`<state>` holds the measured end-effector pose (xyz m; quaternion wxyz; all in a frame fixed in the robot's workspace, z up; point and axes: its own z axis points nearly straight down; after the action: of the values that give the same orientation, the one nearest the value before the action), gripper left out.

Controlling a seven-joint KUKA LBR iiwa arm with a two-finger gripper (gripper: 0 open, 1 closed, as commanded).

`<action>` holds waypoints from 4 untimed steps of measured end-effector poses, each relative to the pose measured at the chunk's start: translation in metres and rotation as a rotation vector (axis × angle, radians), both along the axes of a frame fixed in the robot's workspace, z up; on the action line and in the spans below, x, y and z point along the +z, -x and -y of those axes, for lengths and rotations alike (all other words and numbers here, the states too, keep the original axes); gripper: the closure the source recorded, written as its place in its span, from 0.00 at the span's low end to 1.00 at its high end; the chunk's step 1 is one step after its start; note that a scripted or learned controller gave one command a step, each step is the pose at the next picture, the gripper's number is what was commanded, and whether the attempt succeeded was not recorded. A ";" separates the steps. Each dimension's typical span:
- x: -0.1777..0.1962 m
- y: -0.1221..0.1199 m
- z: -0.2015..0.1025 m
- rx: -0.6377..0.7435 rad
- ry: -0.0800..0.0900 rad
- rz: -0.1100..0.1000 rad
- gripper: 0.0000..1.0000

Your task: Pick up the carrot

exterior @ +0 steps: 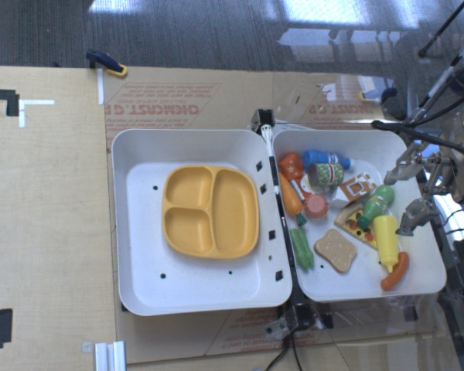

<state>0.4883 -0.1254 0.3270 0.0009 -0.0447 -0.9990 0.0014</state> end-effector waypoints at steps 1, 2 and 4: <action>0.006 -0.004 0.001 0.000 0.001 -0.001 1.00; 0.006 -0.004 0.001 0.000 0.001 -0.001 0.00; 0.013 -0.007 0.001 0.000 0.002 -0.002 0.00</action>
<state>0.4952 -0.1268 0.3396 0.0020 -0.0446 -0.9990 0.0024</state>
